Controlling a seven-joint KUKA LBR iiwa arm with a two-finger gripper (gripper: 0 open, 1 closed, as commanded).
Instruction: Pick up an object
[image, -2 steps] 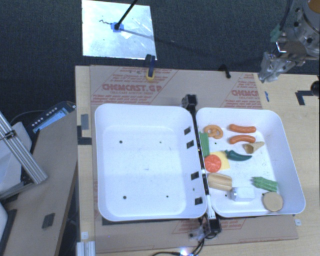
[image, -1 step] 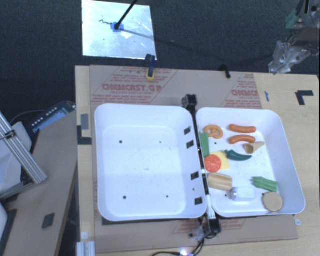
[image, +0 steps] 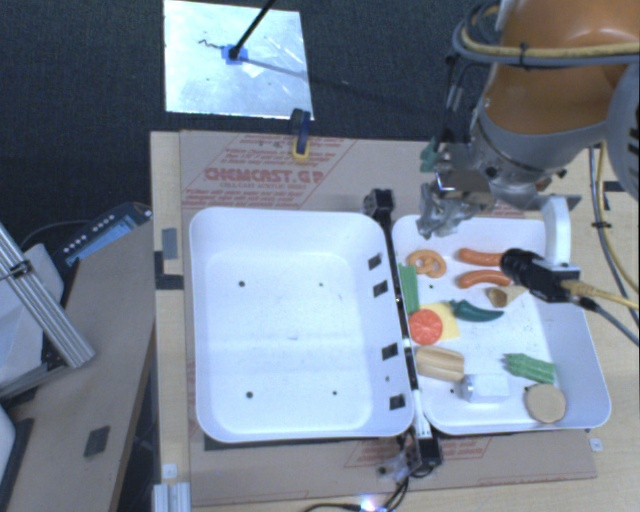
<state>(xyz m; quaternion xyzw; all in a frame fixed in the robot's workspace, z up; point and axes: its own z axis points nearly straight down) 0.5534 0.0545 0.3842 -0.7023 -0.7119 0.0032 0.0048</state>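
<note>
Both white bins (image: 290, 330) look like smooth, shiny plastic. Under them lies flat brown cardboard (image: 265, 170), dull and papery. Behind the cardboard sits a shiny silver sheet (image: 235, 60).

The arm (image: 545, 70) runs out of the picture at the top and right edges, so its upper part is cut off. The claw (image: 440, 222) hangs at the back rim of the right bin (image: 590, 385); its tips are dark and small, and their spread cannot be read. The arm's body hides that bin's far right corner. At the left edge a metal frame (image: 40, 310) and pale items are cropped. The small white thing (image: 485, 387) beside the wooden cylinder (image: 440, 362) is too washed out against the bin floor to identify
</note>
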